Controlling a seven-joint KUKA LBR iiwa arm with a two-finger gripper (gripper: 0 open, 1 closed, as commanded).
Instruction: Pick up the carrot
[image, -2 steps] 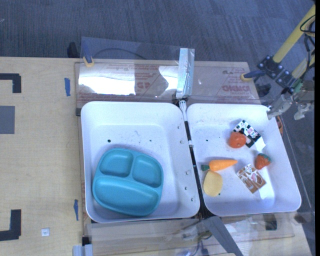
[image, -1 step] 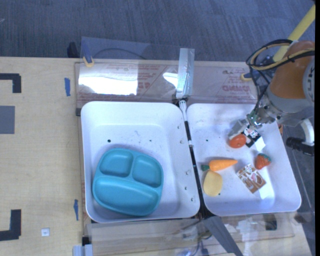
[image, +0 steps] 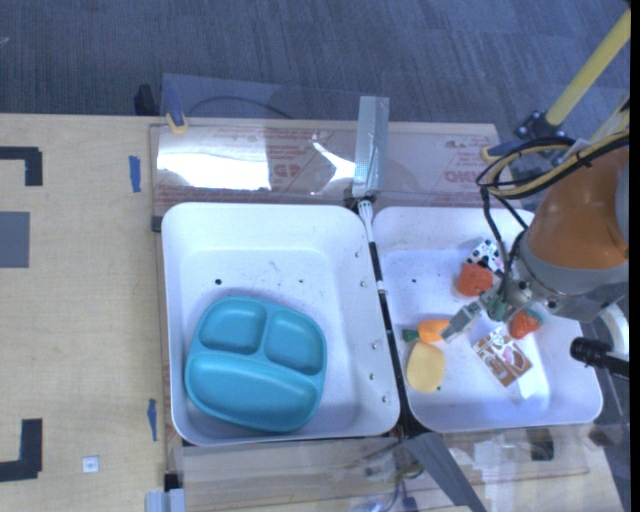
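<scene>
The carrot (image: 428, 331) is small and orange with a green top at its left end. It lies on the floor of the right bin (image: 570, 405), near that bin's left wall. My gripper (image: 464, 321) reaches down from the grey and orange arm at the right, and its tip is right beside the carrot's right end, touching it or nearly so. The carrot rests on the bin floor and is not lifted.
A pale yellow rounded item (image: 426, 370) lies just below the carrot. An orange-red item (image: 473, 279), a red strawberry-like piece (image: 526, 324), a printed packet (image: 505, 358) and a black-and-white item (image: 486, 252) crowd around the gripper. The left bin (image: 260, 240) holds a teal divided plate (image: 258, 363).
</scene>
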